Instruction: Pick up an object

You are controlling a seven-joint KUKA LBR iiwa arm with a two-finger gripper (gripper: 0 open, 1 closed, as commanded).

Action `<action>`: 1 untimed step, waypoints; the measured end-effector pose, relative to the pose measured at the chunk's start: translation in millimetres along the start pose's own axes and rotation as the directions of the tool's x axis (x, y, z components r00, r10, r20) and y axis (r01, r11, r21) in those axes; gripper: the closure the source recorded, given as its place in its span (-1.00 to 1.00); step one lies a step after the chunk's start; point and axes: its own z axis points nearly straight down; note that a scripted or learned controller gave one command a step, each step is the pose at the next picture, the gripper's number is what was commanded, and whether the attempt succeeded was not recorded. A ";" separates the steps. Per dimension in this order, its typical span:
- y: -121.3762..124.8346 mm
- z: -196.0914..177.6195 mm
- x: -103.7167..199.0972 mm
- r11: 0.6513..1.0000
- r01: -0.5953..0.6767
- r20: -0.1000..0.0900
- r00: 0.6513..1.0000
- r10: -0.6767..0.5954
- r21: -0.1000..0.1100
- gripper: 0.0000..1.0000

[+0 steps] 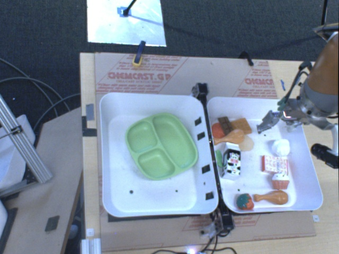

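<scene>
My gripper (266,123) hangs over the upper right part of the right bin (312,194), reaching in from the right. Just left of it lie an orange toast slice (242,124), a brown chocolate bar (225,124), a red tomato (216,129) and a tan bread piece (235,137). Below the gripper sit a white lump (280,146) and a red-and-white box (274,164). A cow-patterned carton (231,162) stands mid-bin. Nothing shows in the gripper's grasp.
A cupcake (280,182), a drumstick (270,197) and a green-and-red ball (243,201) lie near the right bin's front edge. The left bin (114,194) holds a green divided plate (161,145). A black divider (206,142) runs between the bins.
</scene>
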 end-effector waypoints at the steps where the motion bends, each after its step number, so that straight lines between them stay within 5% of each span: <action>1: 12.7 140.3 -52.6 1.000 -0.005 0.001 1.000 0.005 0.003 -1.00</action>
